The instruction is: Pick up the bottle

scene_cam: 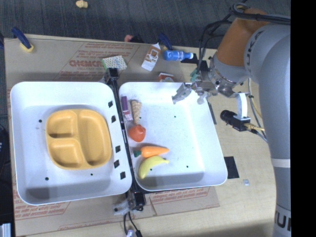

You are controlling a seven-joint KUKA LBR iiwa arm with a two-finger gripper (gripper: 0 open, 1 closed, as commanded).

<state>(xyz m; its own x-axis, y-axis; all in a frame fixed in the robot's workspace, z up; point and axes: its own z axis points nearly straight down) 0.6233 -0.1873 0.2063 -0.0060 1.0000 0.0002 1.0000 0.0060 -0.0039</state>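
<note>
Here the gripper point(190, 94) hangs over the upper right corner of the right bin point(210, 149), its two fingers spread apart with nothing between them, so it looks released and ready. The bottle point(177, 56), blue and lying on its side, rests on the desk point(59, 58) outside the bins, just beyond the gripper and apart from it. Presumably it lies there as a stray. Well on the gripper's far side, against the bin's wall, sit a banana point(150, 165), a carrot point(153, 151) and a tomato point(138, 132). The bottle's label is too small to read.

Even overhead light, soft shadows, mild glare on bins point(29, 132), slightly grainy.
</note>
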